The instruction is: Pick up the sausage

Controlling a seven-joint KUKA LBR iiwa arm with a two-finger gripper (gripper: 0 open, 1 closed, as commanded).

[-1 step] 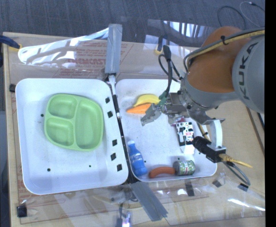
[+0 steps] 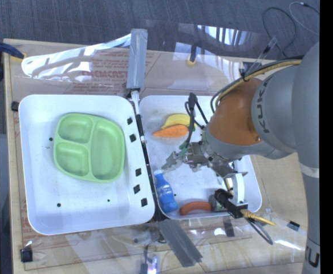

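The sausage (image 2: 195,208) is a reddish-brown link lying flat against the near wall of the right bin (image 2: 252,181). My gripper (image 2: 176,159) hangs over the middle of that bin, pointing left. It is above and to the left of the sausage and apart from it, with nothing seen in its grasp. The grey and orange wrist covers the right part of the bin.
A blue bottle (image 2: 165,192) lies just left of the sausage by the bin divider. An orange carrot (image 2: 170,132) and a yellow banana (image 2: 178,120) rest at the far side of the right bin. A green divided plate (image 2: 89,147) sits in the left bin (image 2: 35,204).
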